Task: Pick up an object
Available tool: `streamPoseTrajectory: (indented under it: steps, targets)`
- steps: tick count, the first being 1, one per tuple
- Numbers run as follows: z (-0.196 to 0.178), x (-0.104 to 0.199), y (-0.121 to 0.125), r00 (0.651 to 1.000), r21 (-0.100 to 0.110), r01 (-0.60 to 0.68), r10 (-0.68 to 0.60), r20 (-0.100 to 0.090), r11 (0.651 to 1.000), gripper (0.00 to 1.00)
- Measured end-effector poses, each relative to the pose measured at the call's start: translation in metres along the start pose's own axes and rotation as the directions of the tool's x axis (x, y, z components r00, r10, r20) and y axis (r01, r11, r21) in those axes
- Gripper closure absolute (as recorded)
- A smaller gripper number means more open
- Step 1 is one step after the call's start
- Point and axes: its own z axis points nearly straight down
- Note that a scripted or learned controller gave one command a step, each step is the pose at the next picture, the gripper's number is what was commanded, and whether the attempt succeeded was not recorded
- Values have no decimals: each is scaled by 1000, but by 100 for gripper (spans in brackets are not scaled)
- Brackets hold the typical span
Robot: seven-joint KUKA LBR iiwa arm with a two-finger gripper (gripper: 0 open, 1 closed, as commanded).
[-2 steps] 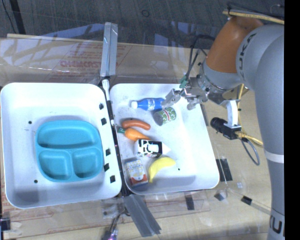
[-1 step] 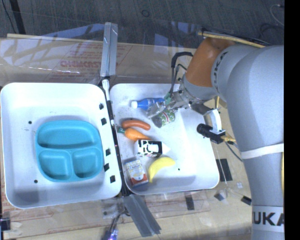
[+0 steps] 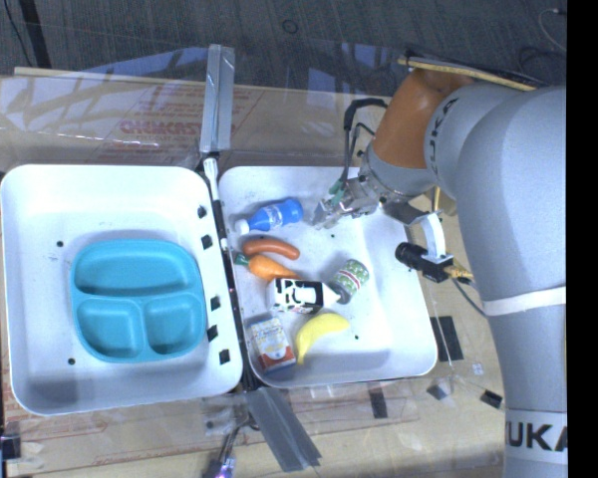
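My gripper (image 3: 337,207) hangs over the back of the right bin (image 3: 399,357), just right of a blue bottle (image 3: 276,213) lying on its side. Nothing shows between its fingers. In front of the bottle lie a red sausage (image 3: 271,248) and an orange carrot (image 3: 271,267). Nearer the front sit a black-and-white carton (image 3: 299,293), a small green-labelled can (image 3: 351,278), a yellow banana (image 3: 318,333) and a small pouch with a red label (image 3: 270,344).
The left bin (image 3: 40,366) holds a blue divided tray (image 3: 137,299). A metal bar (image 3: 217,108) runs up from the seam between the bins. My grey arm with its orange band (image 3: 409,118) fills the right side, over the right bin's far corner.
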Motion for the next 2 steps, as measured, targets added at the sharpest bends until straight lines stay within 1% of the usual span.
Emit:
streamPoseTrajectory:
  steps: [1,2]
  targets:
    - [0,0,0,1000,0,0,0,0,1000,0]
    - [11,32,-81,998,1,61,-61,-2,998,0]
